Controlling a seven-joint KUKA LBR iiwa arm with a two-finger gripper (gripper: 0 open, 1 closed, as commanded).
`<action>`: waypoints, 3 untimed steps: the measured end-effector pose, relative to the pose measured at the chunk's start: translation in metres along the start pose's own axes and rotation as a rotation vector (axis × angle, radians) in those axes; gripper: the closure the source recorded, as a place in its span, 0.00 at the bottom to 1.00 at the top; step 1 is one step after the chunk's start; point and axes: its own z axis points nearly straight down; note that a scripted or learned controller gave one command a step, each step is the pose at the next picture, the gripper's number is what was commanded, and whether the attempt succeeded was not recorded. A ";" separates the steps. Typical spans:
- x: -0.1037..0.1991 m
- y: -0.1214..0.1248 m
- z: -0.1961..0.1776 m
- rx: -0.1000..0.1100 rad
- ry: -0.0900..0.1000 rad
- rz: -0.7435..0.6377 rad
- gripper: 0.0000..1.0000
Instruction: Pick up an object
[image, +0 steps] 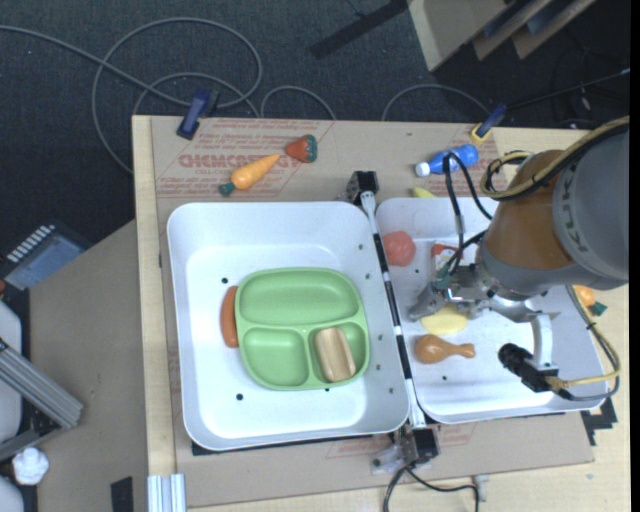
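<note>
The right bin (480, 395) holds a pale yellow toy (446, 323), a brown drumstick (443, 349), a pink-red ball (399, 247) and a small red and green piece (441, 258). My gripper (444, 300) is low in this bin, right over the yellow toy's upper edge and close to it. The grey and orange arm covers the bin's right half. An orange item (585, 295) peeks out past the arm at the right wall.
The left bin (200, 380) carries a green divided plate (295, 300) with a bread roll (335, 354) in one compartment and a red sausage (230, 315) beside it. A toy carrot (252, 171) and a blue-white bottle (447, 161) lie on the bench behind the bins.
</note>
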 end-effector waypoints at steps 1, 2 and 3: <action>-0.008 -0.012 0.000 0.001 0.000 0.000 0.00; -0.006 -0.011 0.000 -0.002 -0.001 0.000 0.00; -0.013 0.003 0.000 -0.004 -0.002 -0.001 0.00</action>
